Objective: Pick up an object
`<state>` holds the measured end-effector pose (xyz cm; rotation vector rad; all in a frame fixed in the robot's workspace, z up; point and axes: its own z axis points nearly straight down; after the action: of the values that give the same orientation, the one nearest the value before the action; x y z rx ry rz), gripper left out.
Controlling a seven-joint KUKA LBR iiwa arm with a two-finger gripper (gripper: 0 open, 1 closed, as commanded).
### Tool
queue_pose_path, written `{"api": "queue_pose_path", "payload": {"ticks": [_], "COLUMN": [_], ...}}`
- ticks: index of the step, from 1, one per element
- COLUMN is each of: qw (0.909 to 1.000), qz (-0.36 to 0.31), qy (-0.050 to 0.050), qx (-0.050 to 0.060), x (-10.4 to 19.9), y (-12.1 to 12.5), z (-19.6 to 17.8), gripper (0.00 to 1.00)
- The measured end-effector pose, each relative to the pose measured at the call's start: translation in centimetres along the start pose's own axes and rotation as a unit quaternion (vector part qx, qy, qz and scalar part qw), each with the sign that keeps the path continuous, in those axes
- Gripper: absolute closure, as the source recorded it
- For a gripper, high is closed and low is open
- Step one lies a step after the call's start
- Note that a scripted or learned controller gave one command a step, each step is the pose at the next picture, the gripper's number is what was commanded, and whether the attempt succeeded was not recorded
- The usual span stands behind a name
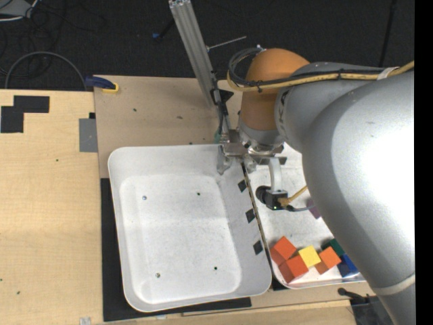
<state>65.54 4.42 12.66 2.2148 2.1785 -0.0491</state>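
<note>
Overhead, a pale wooden desk point(47, 181) fills the left and middle of the view. It carries black tape shapes point(24, 110) and a grey patch point(86, 134) near its left side. Beyond the far edge lies dark floor with loose cables point(40, 59), and a blue and yellow clamp point(101, 83) sits at the desk's back edge. A slanted aluminium bar point(193, 46) rises from behind the bins.

The left bin point(111, 158) shows its white floor with a few small dark specks, its rim set well in from the desk's left edge. Small black clips point(249, 215) line the seam where the two bins meet. The grey arm point(358, 181) covers much of the right bin point(295, 176).

The jaws hang at the far end of that seam, just over the bins' rims. Whether they are open or closed cannot be told.

In the right bin's near corner lies a cluster of blocks: two red-orange blocks point(284, 247), a yellow block point(309, 256) touching them, an orange block point(330, 256) beside it, and a blue block point(347, 267) at the arm's edge. All sit well apart from the jaws.
</note>
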Motion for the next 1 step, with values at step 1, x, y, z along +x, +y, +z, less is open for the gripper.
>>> {"api": "queue_pose_path", "payload": {"ticks": [1], "qw": [1.0], "qz": [0.0], "qy": [0.0], "qx": [0.0], "x": [0.01], "y": [0.0], "z": [0.0], "gripper": [1.0]}}
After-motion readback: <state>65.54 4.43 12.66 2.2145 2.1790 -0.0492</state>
